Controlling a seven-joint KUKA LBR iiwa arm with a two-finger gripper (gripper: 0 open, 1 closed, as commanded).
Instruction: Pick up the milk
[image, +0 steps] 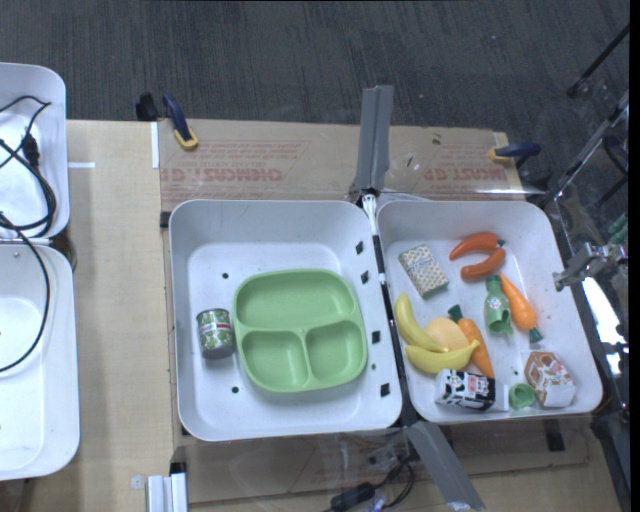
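Milk (465, 389) is lying on its side at the right bin's (570, 262) front edge, just below the bananas (428, 340). Can't tell the gripper's state from here.

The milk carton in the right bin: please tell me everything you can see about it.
The milk carton is a small box, white with black cow-like patches and a dark end. It looks like printed cardboard or plastic. It lies on its side near the front wall of the right bin. The bananas lie just behind it and seem to touch its top edge. A small green cup stands to its right, apart from it.
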